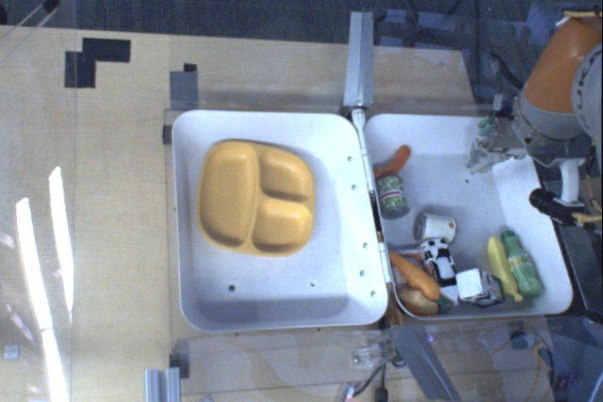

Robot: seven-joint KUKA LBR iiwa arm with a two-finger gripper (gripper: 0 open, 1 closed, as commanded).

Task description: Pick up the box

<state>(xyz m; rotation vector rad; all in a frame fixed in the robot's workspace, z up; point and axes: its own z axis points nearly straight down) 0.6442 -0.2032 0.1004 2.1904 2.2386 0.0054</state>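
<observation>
White plastic bins sit side by side on the tabletop [113,202]: two in all, the left bin [188,297] holding one yellow divided tray [256,196], the right bin [528,297] holding the clutter. The gripper [492,149] hangs at the right bin's far right corner, over bare floor and well apart from everything; whether it is released or clenched I cannot tell.

The box [478,286], as best I can judge, is the small white carton near the bin's front wall, pressed between a black-and-white toy [438,261] and a banana [500,266]. A good pick would come straight down over it, set to avoid the banana and toy, since crowding invites a miss.

Counted in the right bin: one box, one banana, one green bottle [521,263], one white cup [435,227], one dark can [391,196], two orange carrot-like pieces [393,159] [415,273]
</observation>
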